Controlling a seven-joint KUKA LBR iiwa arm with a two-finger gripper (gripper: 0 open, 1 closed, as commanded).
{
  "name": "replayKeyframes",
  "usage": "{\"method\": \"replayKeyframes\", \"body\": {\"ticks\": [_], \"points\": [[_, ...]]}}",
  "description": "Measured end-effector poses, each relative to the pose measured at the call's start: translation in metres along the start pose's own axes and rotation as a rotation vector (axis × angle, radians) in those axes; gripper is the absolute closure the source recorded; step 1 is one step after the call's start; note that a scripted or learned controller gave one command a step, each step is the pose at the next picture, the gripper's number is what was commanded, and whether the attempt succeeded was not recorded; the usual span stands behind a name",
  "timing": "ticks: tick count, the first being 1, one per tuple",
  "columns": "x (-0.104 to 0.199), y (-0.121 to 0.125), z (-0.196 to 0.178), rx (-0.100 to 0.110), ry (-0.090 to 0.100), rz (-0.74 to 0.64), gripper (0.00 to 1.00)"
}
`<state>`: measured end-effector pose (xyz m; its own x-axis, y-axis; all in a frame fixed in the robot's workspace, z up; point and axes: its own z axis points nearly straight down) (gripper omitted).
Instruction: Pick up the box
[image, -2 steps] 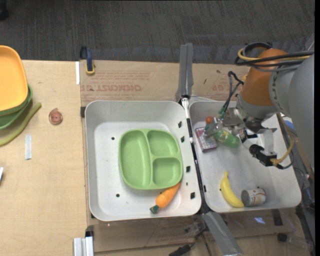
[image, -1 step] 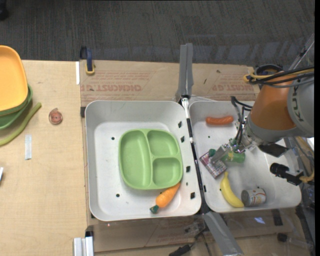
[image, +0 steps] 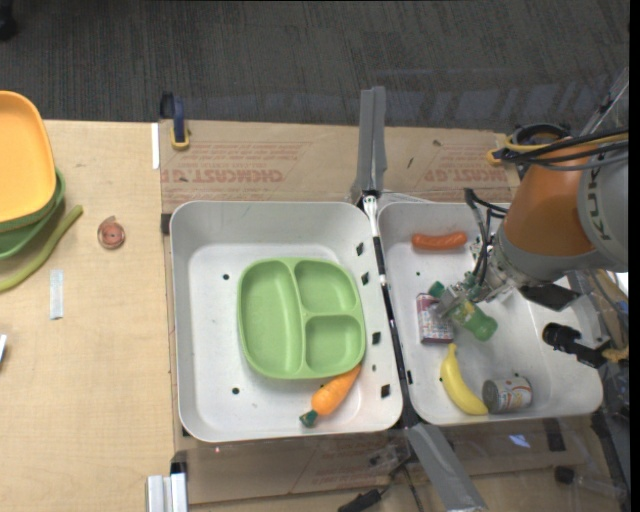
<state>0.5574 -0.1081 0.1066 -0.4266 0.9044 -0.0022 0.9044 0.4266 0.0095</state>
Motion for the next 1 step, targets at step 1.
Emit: {"method": "replayKeyframes", "body": {"ticks": [1], "points": [[-0.0001,0.0,-0.0001,0.0,0.0,0.0,0.0]]}}
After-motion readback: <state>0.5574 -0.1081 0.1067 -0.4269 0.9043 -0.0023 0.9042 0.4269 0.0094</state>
